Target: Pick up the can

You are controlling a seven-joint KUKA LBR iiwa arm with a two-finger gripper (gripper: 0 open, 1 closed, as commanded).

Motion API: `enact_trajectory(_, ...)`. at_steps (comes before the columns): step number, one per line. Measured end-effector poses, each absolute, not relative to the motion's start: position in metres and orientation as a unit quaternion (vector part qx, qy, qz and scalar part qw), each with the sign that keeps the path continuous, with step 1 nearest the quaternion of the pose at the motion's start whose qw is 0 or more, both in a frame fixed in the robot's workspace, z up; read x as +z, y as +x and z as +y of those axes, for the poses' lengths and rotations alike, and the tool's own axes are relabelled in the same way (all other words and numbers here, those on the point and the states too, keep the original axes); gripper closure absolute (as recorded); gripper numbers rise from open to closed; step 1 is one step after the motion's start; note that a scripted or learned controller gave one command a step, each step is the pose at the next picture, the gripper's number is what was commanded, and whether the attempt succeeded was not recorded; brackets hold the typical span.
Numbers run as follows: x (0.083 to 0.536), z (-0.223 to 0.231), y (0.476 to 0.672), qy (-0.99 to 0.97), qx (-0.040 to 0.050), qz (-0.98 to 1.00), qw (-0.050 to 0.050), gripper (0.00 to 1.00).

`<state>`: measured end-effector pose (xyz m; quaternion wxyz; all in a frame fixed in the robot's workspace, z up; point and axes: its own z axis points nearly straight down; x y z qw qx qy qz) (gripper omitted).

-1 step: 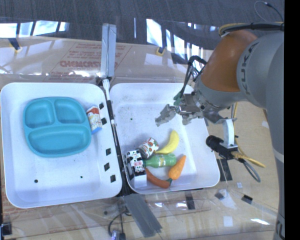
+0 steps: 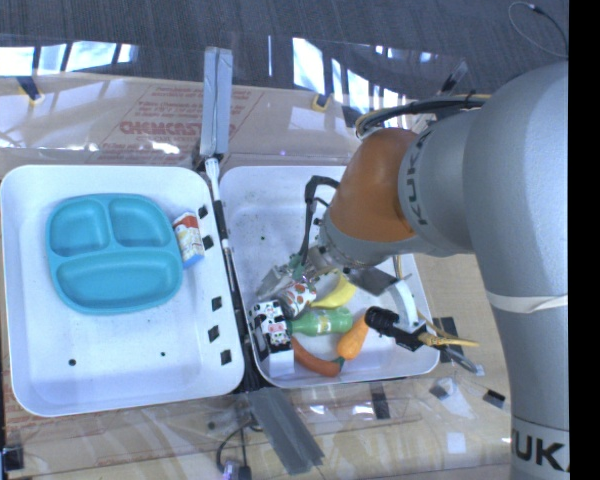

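**A:** Two bins, and the can point(image 2: 188, 239) lies in the left bin point(image 2: 40, 368), at about three o'clock of the blue tray point(image 2: 110, 253), touching or just beside its edge and close to the wall between the bins.

**B:** And the arm point(image 2: 450, 188)?

**A:** Over the right bin point(image 2: 250, 198), well apart from the can. The gripper point(image 2: 298, 280) hangs low above a heap of toy food: a banana point(image 2: 338, 293), a green piece point(image 2: 325, 322), a carrot point(image 2: 352, 340), a red piece point(image 2: 318, 362) and a cow-print carton point(image 2: 270, 320). The heap sits toward six o'clock of that bin.

**B:** Open or closed?

**A:** I cannot tell. The wrist and clutter hide the tips, and I see nothing clearly between them.

**B:** How would the can handle?

**A:** It looks small, with a red and white label, lying on its side. I judge it light and stiff, with a smooth round wall that may roll or slip if pinched off centre. It should not crush easily.

**B:** Where to grip?

**A:** Across the middle of its body, jaws square to its long axis, coming straight down. The tray on one side and the bin wall on the other leave little room, so a finger could catch either.
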<state>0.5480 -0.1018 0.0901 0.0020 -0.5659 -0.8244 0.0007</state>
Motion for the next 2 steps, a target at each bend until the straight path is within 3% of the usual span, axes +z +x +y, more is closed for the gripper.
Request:
enact_trajectory(1, 0.1156, -0.1047, 0.5096, -0.616, 0.0008, -0.788, 0.002, 0.0)
enact_trajectory(2, 0.124, -0.1046, 0.5098, -0.613, 0.0018, -0.79, 0.003, 1.0)
